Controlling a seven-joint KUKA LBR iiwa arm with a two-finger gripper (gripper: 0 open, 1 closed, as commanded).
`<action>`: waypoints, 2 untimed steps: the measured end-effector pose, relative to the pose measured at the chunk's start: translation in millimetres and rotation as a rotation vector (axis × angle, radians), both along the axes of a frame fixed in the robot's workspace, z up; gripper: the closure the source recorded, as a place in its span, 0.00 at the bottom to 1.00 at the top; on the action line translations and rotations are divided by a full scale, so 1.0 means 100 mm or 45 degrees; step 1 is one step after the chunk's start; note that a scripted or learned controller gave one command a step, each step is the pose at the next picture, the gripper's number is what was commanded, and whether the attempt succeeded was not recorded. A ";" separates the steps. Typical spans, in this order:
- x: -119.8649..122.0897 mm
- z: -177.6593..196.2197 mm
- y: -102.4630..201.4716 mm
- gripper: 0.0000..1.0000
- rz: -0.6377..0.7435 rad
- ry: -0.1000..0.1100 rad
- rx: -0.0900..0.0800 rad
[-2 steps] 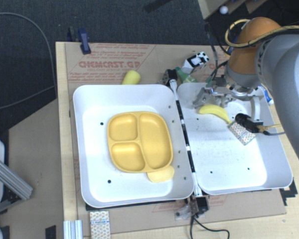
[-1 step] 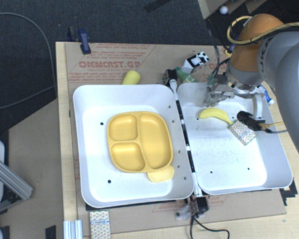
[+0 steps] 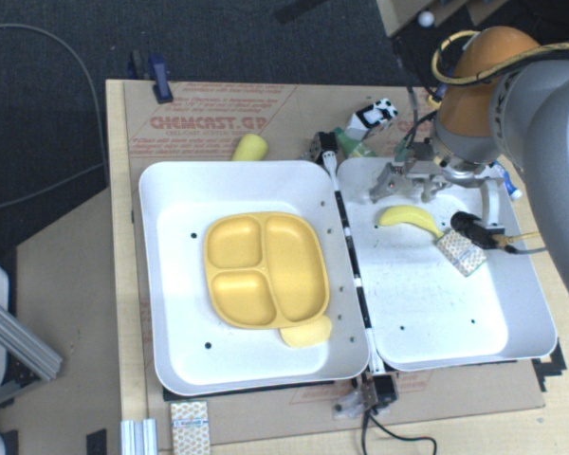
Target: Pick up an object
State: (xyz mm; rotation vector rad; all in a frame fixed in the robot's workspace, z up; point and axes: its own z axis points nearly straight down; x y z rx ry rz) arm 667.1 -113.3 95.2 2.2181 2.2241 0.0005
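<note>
Your pincer (image 3: 410, 182) hovers low over the right bin's (image 3: 455, 320) far edge, just above the banana (image 3: 408, 218). I can't tell if it's open or closed. Nothing's lifted yet; the grasp remains.

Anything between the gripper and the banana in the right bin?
No. In the camera view the gripper hangs just above the banana; bare white bin floor between.

The light is bright and even, and it seems to come from above. The two white bins (image 3: 171, 282) look almost washed out, with only soft, short shadows. The picture is a little grainy, and the arm (image 3: 541, 112) looks blurred.
</note>
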 end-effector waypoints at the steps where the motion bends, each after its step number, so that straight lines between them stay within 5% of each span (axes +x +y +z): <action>1: -0.26 -0.11 0.02 0.00 -0.004 0.003 0.001; 2: -0.25 0.00 0.02 1.00 -0.004 0.000 0.000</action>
